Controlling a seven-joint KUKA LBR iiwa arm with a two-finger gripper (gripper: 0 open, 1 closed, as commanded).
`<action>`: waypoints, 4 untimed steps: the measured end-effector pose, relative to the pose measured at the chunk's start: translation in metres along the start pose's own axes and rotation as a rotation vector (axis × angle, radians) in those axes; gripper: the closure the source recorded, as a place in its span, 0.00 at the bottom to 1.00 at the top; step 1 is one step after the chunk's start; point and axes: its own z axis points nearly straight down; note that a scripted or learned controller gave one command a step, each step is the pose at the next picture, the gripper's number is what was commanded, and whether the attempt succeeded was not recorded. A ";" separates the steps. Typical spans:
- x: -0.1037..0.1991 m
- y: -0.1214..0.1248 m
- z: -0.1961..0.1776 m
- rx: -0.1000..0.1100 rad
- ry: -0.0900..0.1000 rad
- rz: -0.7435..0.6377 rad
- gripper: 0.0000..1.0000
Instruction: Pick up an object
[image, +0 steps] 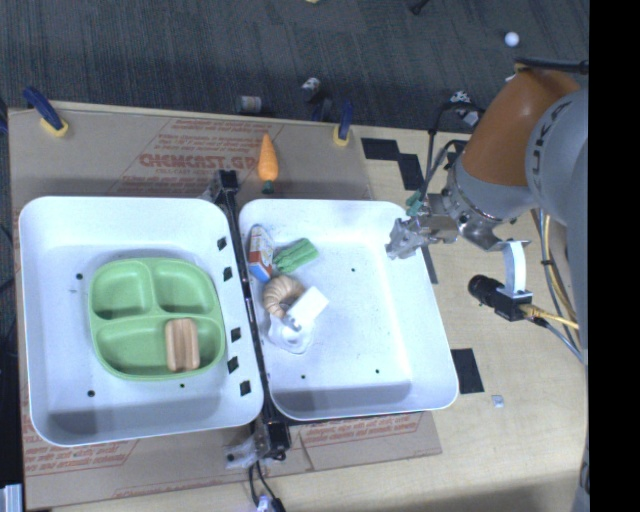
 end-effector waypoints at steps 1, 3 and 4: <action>0.000 -0.001 0.001 0.003 0.001 0.000 0.00; -0.011 0.064 0.133 0.003 0.003 0.000 0.00; -0.011 0.064 0.123 0.003 0.002 -0.005 1.00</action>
